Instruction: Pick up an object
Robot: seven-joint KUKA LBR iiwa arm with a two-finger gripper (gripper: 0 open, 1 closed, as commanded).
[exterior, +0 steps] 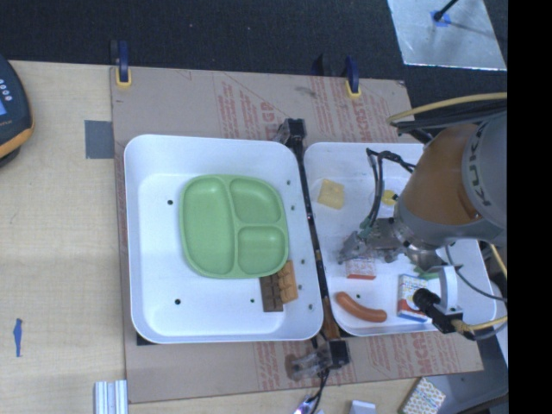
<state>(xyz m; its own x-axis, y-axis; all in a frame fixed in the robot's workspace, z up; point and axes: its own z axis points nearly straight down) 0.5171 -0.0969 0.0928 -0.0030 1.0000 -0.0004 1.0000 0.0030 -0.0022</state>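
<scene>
From the camera view above the light wooden tabletop (60,257), two shallow white plastic bins sit side by side on a sheet of brown cardboard (250,97). The left white bin (151,158) holds a pale green plastic plate with three compartments (233,225), lying flat near the bin's middle, and a small brown chocolate-bar-shaped block (279,287) lying just beside the plate's lower right edge. The right white bin (341,155) holds several small things: a pale yellow square piece like a cheese slice (331,194) near its upper left, a reddish-orange sausage-shaped toy (360,307) lying flat near the bin's front wall, a small white packet with a red stripe (361,270) just above the sausage, and a small colourful box with red and blue print (412,298) to the sausage's right. The grey arm with the orange band (444,184) reaches in over the right bin from the right side, and its grey metal claw (369,244) hangs low over the bin's middle, just above the white packet and below the yellow square. Whether the claw is open or closed cannot be told here, since its tips blur into the cables and the wrist, and nothing can be seen held in it. A yellow and grey device (10,110) lies at the tabletop's left edge.
</scene>
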